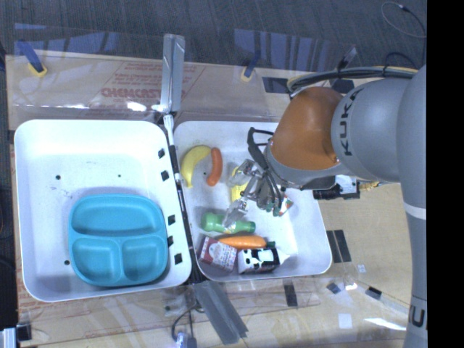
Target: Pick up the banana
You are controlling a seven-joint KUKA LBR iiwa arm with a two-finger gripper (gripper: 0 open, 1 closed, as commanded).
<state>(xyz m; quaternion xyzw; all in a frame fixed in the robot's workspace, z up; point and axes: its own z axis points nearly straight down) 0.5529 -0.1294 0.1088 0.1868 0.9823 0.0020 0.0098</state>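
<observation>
Banana [191, 163] lies at the right bin's [308, 259] far-left corner, beside a sausage [214, 166] — gripper [243, 205] hangs mid-bin, jaw state indiscernible.

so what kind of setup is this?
Looks like a lab bin-picking rig: a KUKA arm over two white bins, toy food like a banana and carrot in the right one, a blue tray in the left.

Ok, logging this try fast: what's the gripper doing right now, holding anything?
Gripper: over the right bin, beside the banana; open or shut cannot be told, and nothing is visibly held.
</observation>
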